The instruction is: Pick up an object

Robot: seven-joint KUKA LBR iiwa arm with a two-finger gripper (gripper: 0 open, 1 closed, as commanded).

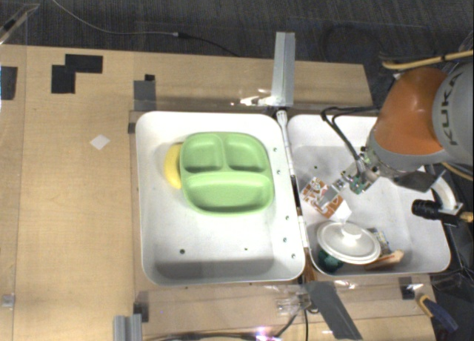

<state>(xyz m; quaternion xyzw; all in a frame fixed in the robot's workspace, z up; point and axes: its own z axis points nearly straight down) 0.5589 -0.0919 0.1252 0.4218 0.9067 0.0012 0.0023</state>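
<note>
Arm (415,113), grey with orange band, looms over right bin (429,258). Claw (358,178) hangs low; finger state hidden, cannot tell. Just beside it, left: small orange-white packet (321,196), lying flat. Below: white lid (348,242). Left bin (215,258): green tray (224,170) over yellow piece (172,167).

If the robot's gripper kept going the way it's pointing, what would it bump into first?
Probably the small orange-and-white object, lying just down-left of the gripper in the right bin. Depth is hard to judge from above, so it might reach the bin floor beside it instead.
</note>
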